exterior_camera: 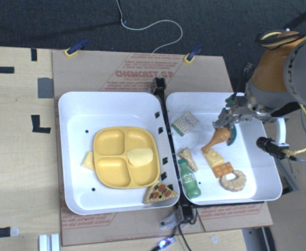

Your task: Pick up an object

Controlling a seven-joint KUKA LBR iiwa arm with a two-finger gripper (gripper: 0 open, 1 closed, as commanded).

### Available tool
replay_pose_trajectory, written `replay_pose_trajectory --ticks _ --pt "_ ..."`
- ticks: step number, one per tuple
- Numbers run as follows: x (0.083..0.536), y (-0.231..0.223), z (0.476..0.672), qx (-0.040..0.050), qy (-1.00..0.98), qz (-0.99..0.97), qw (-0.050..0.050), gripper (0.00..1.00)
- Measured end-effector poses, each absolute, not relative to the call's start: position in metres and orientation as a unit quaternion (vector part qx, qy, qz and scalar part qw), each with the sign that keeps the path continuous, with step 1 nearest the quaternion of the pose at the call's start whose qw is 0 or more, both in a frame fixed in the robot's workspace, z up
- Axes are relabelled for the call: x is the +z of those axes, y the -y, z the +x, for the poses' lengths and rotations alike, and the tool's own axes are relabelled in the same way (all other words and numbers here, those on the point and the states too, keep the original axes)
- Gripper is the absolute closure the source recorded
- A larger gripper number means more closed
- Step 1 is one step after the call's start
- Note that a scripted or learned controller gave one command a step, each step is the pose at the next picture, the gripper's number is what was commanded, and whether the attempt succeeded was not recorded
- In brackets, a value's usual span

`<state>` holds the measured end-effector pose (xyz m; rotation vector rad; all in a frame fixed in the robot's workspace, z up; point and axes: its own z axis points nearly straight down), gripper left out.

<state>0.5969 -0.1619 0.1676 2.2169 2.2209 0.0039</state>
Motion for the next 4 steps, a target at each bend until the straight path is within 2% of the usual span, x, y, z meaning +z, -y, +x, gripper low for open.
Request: replay_pose_trajectory --ticks 1,3,4 --pt "0.221 0.161 0.598 0.0013 -0.708 0.706 0.002 1.00" --pt "0.213 0.068 0.582 -0.0006 -0.709 0.705 -0.002 1.00" --pt "0.213 0.016 0.557 -0.0009 -0.709 0.705 -0.002 1.00"
